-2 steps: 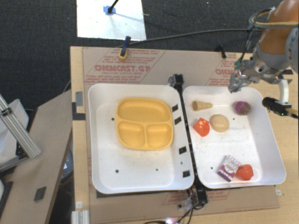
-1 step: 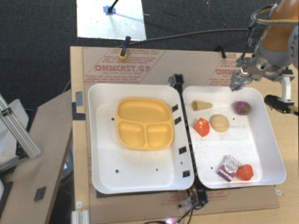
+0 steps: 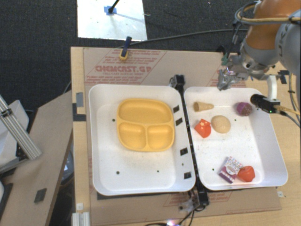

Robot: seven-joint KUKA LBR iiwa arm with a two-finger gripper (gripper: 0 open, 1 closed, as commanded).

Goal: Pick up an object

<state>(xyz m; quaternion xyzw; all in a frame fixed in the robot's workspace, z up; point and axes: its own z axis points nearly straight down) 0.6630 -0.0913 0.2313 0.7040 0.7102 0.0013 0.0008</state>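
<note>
Evenly lit from above, bright, no hard shadows. Mild glare on white bins (image 3: 141,185), near blown out along rims; white sheet (image 3: 112,14) at top also washed out. Soft, low resolution overall, fine detail smeared. Dark floor (image 3: 33,27) noisy. Slight blur on arm (image 3: 270,22) at right.

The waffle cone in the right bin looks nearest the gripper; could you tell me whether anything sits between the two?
Nothing visible does. The gripper hovers over the far edge of the right bin, and the waffle cone lies just in front of it on bare bin floor. The red block and beige egg sit nearer the camera, past the cone.
</note>
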